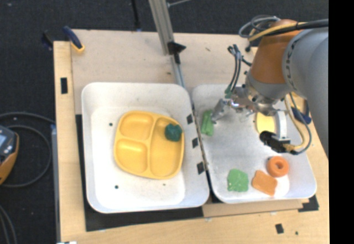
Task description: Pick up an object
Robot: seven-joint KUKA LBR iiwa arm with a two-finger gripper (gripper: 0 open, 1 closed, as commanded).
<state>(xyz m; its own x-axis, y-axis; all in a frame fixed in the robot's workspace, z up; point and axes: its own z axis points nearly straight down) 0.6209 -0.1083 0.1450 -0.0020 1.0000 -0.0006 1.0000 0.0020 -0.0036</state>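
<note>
The arm comes in over the back right corner of the bench, and the end effector (221,109) sits low over the right bin (243,149), near that bin's left wall. The light green piece (207,125) is the obvious target: it lies right against the left edge of the right bin, toward its back half, just beside the tip of the end effector and a touch further toward the front and the left wall. Its long axis runs roughly back-to-front along that wall, leaning slightly.

Whether anything is actually pinched is beyond me (the tip is small and grey on white). I can't tell if it's released or clenched, and the piece looks like it's resting on the bin floor.

So my guess is the coming move needs a small shift toward the left wall, closing across the piece's short side.

Other candidates sit well apart along the right bin's front edge: a green lump (238,180), an orange block (264,182) and an orange ring (278,166).
</note>
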